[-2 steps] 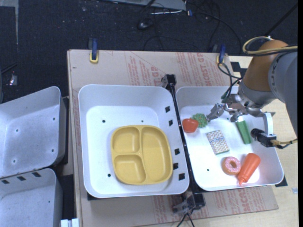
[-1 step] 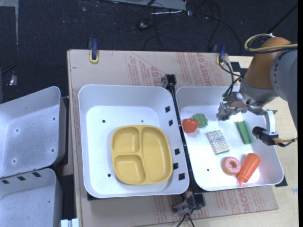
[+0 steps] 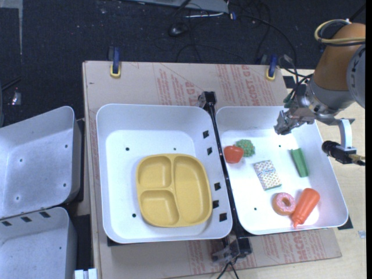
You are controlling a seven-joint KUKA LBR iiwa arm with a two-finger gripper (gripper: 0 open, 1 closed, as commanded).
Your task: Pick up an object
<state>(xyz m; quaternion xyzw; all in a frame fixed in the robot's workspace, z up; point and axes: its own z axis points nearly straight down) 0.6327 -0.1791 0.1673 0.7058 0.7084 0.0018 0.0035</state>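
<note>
- grey arm [image 3: 340, 68] with orange band reaching in from upper right of the frame
- end effector [image 3: 285, 124] hanging low over the upper edge of the right bin [image 3: 331, 182], right of centre in the frame; too small and dark to tell how far open, nothing seen between its tips
- inside the right bin, a red tomato-like piece [image 3: 233, 154] touching a green leafy piece [image 3: 246, 147], left part of that bin
- just below and right of those, a small patterned packet [image 3: 267, 174] lying flat, near the bin's middle
- green stick-shaped piece [image 3: 300, 162] lying lengthwise towards the bin's right side, below the end effector and apart from it
- pink ring doughnut [image 3: 283, 203] touching an orange carrot [image 3: 305, 206], lower right of the bin
- left bin [image 3: 116, 127] in the middle of the frame, holding a yellow divided tray [image 3: 173, 189] with three compartments
- both bins resting on a brown board [image 3: 151, 77] on the bench, held by yellow clamps [image 3: 115, 70] at its upper edge
- white panels [image 3: 35, 156] lying at far left of the frame
- cables [image 3: 244, 16] strewn on dark floor along the top
</note>
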